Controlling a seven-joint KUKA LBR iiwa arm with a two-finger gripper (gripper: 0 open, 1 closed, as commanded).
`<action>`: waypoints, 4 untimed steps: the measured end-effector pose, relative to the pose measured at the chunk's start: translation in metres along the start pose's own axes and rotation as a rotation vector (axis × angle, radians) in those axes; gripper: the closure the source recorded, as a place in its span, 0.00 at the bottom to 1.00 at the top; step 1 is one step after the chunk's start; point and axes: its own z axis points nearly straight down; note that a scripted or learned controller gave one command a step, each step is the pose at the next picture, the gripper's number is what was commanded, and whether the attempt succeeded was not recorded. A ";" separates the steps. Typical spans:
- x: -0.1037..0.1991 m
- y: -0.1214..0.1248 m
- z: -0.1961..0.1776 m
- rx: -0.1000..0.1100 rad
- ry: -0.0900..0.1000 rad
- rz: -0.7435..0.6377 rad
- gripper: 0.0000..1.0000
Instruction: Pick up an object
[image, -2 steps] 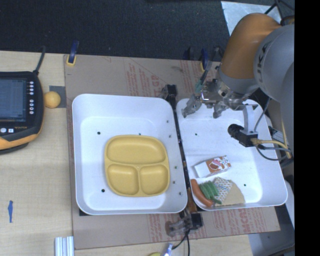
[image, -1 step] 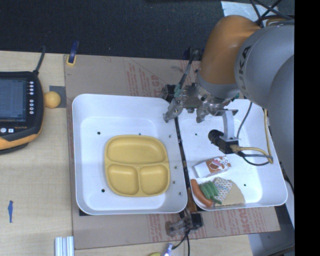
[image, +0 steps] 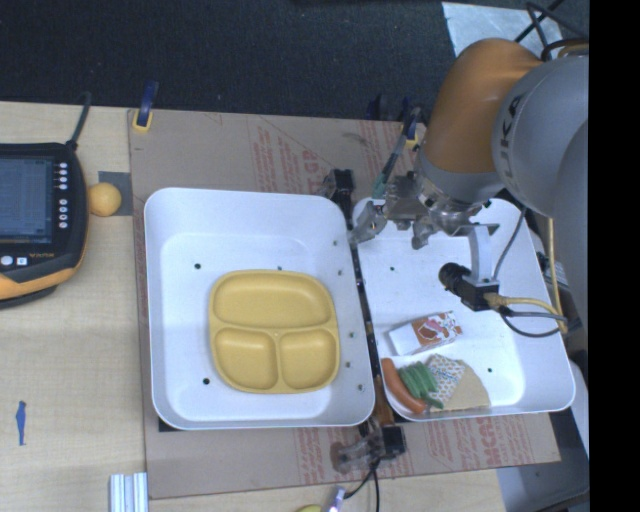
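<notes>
We see the gripper (image: 410, 222) hanging over the far end of the right bin (image: 530, 395); we cannot tell its grasp state. Pickable items sit at that bin's near corner: a small printed packet (image: 425, 332), and a carrot (image: 396, 385) beside green beans (image: 421, 382). The yellow divided tray (image: 272, 330) lies in the left bin (image: 160, 300). We judge the best move: travel toward the packet, centre above it, descend straight.

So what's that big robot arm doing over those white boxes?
It's trying to pick something up. The gripper hangs over the top of the right bin, with nothing between its fingers. The small card and a carrot lie at that bin's near end. The left bin holds a yellow divided tray.
</notes>
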 end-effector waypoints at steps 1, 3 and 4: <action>-0.029 -0.019 -0.066 -0.004 0.001 0.002 1.00; -0.040 0.040 -0.076 -0.004 0.002 0.000 1.00; -0.048 0.047 -0.037 -0.001 0.000 0.000 1.00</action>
